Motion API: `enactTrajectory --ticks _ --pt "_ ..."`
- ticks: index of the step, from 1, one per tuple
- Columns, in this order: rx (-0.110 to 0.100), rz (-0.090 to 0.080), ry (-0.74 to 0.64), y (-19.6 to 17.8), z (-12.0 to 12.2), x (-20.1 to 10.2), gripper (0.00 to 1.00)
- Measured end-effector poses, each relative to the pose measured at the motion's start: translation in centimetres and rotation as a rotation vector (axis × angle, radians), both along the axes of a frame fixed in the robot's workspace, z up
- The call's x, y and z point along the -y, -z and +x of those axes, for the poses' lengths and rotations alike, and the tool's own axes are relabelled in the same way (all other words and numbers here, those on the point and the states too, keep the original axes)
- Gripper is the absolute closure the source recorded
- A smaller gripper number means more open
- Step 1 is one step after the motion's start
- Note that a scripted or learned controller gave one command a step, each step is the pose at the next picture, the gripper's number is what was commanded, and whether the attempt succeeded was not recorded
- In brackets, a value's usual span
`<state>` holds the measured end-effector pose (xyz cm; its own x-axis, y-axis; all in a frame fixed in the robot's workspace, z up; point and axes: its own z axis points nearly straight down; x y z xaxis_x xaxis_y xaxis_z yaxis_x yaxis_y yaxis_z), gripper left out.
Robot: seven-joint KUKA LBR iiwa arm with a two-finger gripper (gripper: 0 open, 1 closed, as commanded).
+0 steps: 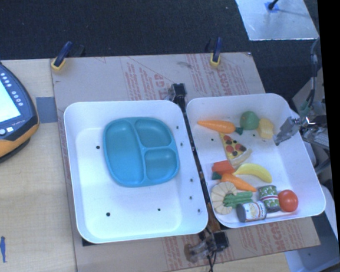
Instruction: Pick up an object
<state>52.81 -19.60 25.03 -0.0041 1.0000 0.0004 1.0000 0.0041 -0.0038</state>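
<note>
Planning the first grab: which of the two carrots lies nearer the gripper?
The upper carrot, beside the green vegetable; the other carrot lies lower, under the banana, farther from the gripper.

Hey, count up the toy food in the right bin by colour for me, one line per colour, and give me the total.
Orange: 2, a carrot and a second carrot
Green: 2, a green vegetable and a green piece
Yellow: 2, a banana and a yellow piece
Red: 2, a tomato and a red piece
Mixed colours: 4, a pizza slice, a cream round piece, two cans
Total: 12
</note>
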Motion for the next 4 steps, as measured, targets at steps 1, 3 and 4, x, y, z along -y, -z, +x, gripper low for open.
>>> enactTrajectory --ticks 1,3,4 --pt "-0.002 -0.001 -0.003 9.4 1.2 -1.4 0.00" --pt "0.001 0.001 0.001 15.8 9.7 -6.6 0.00" --pt "-0.001 0.001 -0.002 14.8 9.7 -6.5 1.00"
